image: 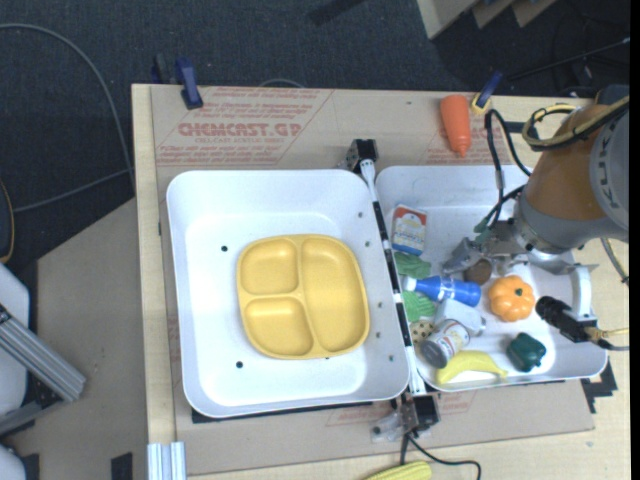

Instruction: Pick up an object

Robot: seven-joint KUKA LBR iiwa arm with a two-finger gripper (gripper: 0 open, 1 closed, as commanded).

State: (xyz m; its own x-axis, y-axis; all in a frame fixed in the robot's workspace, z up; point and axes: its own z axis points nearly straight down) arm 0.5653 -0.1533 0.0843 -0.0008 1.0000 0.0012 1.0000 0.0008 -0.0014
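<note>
1. Currently the gripper (478, 258) is low in the right bin (440, 183), in the middle of the clutter. Can't tell from this angle how far open it is or whether it has anything; the wrist body blocks the tip.
2. Candidate objects are all close by: blue bottle (446, 290) just below-left of the gripper, orange fruit (510, 299) just below-right, small carton (408, 230) to its upper left. Banana (470, 368), can (446, 342) and dark green piece (527, 351) are further below it.
3. Risk: tight packing. Closing here likely catches two items or only an edge, so the pick slips on lift.
4. Risk: bottle and fruit are rounded and probably roll or squirt out sideways under an off-centre pinch.
5. Risk: the cable (500, 153) loops above the gripper near the bin wall and could snag on retract.
6. Yellow plate (300, 296), far left of the gripper in the other bin, isn't in play.
</note>
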